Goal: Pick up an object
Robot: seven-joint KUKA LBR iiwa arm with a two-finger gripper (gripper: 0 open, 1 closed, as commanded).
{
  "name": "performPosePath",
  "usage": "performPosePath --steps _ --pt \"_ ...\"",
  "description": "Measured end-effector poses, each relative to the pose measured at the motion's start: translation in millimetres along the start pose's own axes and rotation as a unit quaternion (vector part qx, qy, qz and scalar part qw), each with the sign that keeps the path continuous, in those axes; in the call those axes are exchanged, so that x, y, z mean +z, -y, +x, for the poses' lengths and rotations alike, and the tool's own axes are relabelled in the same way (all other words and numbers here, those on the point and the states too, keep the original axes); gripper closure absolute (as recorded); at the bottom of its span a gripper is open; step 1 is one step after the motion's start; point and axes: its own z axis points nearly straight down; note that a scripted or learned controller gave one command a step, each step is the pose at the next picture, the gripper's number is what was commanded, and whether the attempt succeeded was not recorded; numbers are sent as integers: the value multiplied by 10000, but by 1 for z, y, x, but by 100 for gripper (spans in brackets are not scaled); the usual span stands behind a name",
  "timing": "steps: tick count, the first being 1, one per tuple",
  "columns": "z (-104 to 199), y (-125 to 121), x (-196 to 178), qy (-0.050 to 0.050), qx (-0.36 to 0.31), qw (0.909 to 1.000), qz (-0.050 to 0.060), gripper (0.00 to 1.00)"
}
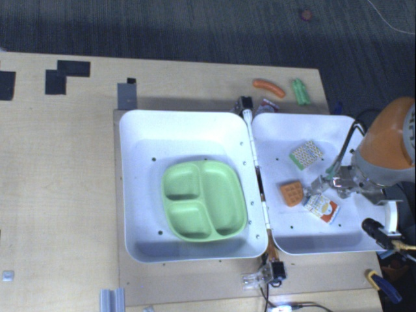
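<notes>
The arm comes in from the right, orange band bright above the wrist, and the gripper (323, 186) hangs low inside the right bin (338, 242), its tip down among the small things there. And what a tight cluster it is: an orange waffle-like square (292, 194) sits just to the left of the tip, a white packet with red and orange print (323, 208) lies just on the near side and looks to be touching or almost under it, and a pale checkered square (306, 154) rests a little to the far-left, apart from the other two. How the gripper is set, wide or narrow, I cannot tell from this slant; the metal blurs together at the tip, and nothing shows clearly between it. So no hold to call yet, in my judgement. The packet looks the likeliest target: it lies closest, tilted, its long axis running from far-left to near-right, so a grasp across its short side would suit. Over in the left bin (140, 174) a green divided tray (205, 200) sits alone, well apart from the action. Beyond the bins, on the bench, an orange sausage-shaped toy (269, 88) and a green piece (299, 91) lie side by side.
</notes>
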Motion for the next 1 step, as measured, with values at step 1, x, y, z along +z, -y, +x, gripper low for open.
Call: performPosePath --steps 1 --pt "0 -2 -12 4 2 10000 -25 100"
